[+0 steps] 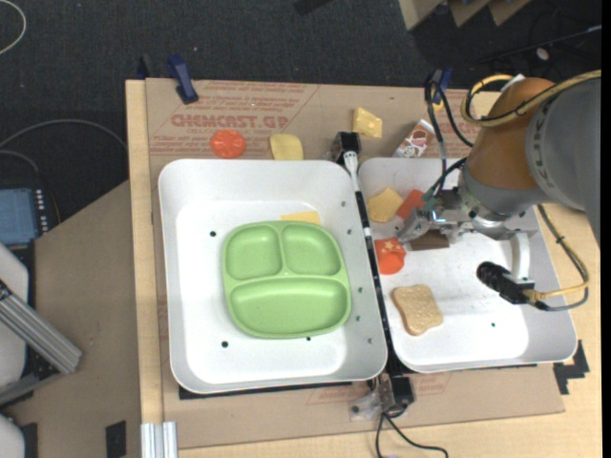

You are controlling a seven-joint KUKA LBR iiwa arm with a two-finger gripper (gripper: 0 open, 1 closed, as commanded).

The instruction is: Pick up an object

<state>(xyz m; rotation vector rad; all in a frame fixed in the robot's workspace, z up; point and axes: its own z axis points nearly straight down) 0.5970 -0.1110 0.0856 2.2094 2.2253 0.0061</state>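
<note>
Gripper (420, 225) is low in the right bin (535, 342), at its upper-left area, w/ the grey arm (563, 151) and orange band (501, 146) above it. Can't tell whether it's open or shut; the wrist hides that part. Candidate objs are clustered right there: yellow cheese wedge (385, 204) just left of the tool, an orange-red piece (410, 203) beside it, a dark brown block (431, 240) touching or right under the tool, a red tomato-like piece (389, 255) by the bin's left wall, and a toast slice (417, 309) a bit lower, apart from the rest. Green divided plate (284, 278) sits in the left bin (181, 256).

Step, by my read: descent/grasp attempt on the brown block or its neighbor. Next move needs a firm close on one item, then a straight lift w/o dragging the others; crowding makes a miss likely.
</note>
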